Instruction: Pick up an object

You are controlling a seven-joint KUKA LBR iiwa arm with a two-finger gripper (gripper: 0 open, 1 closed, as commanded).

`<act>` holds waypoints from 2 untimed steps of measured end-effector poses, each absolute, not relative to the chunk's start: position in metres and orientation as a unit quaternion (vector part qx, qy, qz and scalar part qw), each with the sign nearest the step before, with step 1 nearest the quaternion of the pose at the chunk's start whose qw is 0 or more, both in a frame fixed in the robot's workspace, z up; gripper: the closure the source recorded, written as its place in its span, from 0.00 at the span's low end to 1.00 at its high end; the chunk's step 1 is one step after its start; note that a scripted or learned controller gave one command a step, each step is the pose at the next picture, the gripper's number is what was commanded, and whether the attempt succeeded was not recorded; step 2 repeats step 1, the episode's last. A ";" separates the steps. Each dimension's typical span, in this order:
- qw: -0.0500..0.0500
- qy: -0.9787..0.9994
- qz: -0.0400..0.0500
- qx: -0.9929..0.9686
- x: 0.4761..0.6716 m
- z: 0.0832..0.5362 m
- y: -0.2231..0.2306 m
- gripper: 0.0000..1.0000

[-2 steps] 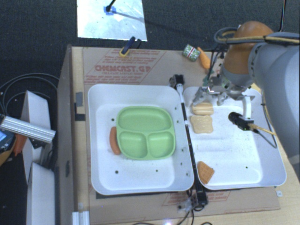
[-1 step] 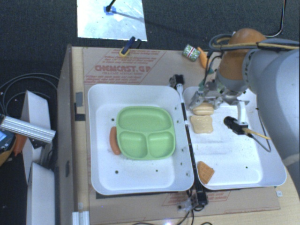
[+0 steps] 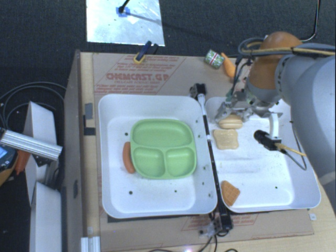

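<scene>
The step in hand looks like the reach-and-descend: the hand (image 3: 234, 108) sits low at the right bin's (image 3: 302, 193) eleven o'clock corner, just above a pale bun (image 3: 230, 123). Whether its fingers are apart or together I cannot tell. The next move calls for dropping squarely over the bun and closing, then lifting straight. The bun is small, rounded and tan, lying just at twelve o'clock of a flat toast (image 3: 226, 139).
</scene>
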State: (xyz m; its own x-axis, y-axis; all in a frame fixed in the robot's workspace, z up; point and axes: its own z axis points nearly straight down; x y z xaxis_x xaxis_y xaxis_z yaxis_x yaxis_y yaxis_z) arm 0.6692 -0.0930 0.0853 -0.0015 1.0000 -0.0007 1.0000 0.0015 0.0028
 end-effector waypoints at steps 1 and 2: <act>0.002 0.708 0.002 0.706 0.670 0.096 -0.093 1.00; 0.002 0.708 0.002 0.706 0.670 0.096 -0.093 1.00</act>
